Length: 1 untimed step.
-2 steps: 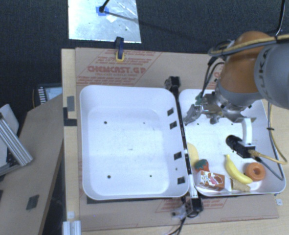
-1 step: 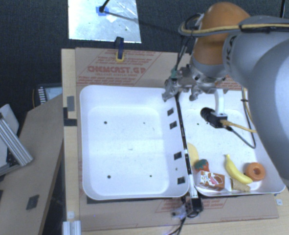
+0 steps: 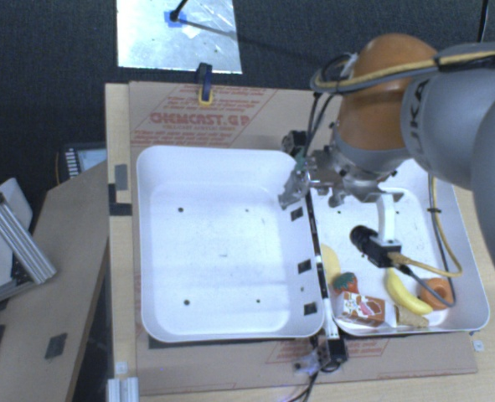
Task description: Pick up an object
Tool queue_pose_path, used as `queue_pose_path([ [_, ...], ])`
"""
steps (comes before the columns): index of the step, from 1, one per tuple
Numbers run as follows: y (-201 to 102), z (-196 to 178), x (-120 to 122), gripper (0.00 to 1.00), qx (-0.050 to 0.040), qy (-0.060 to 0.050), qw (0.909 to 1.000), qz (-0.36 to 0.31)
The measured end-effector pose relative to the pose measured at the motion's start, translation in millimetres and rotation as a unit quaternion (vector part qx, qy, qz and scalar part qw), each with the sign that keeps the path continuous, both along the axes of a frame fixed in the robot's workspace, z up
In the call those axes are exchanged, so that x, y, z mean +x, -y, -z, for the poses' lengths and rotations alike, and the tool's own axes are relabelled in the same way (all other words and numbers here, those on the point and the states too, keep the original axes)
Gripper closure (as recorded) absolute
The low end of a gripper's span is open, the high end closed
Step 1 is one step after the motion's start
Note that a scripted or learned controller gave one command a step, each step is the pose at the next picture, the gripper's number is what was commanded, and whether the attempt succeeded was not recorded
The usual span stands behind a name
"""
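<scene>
Hanging where, that tool (image 3: 314, 182)?

Low over the far end of the right bin (image 3: 473, 308), close to the rims where it meets the left bin (image 3: 146, 224). The grey arm (image 3: 465, 115) with its orange band reaches in from the right and covers much of that bin's far half.

Clenched or released?

I cannot tell (the wrist blocks that part from above).

And the things to pick?

All lie in the right bin's near end, apart from the tool. A banana (image 3: 402, 296) lies slantwise, with an orange round thing (image 3: 438, 291) just beside it on the right. A red-and-white packet (image 3: 363, 308) lies flat by the near wall. A small red thing with a green top (image 3: 344, 281) touches the packet's far edge, and a pale yellow piece (image 3: 331, 262) sits by the inner wall.

Under the bins?

A printed cardboard sheet (image 3: 197, 117), on the bench (image 3: 63, 249).
</scene>
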<state>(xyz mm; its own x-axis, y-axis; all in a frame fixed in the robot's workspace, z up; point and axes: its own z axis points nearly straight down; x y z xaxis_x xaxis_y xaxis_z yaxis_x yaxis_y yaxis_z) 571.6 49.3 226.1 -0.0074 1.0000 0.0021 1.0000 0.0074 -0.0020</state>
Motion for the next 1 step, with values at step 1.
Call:
queue_pose_path([
  [1, 73.1, 44.2, -1.3, 0.0, -0.0026, 0.0, 1.0, 0.007],
])
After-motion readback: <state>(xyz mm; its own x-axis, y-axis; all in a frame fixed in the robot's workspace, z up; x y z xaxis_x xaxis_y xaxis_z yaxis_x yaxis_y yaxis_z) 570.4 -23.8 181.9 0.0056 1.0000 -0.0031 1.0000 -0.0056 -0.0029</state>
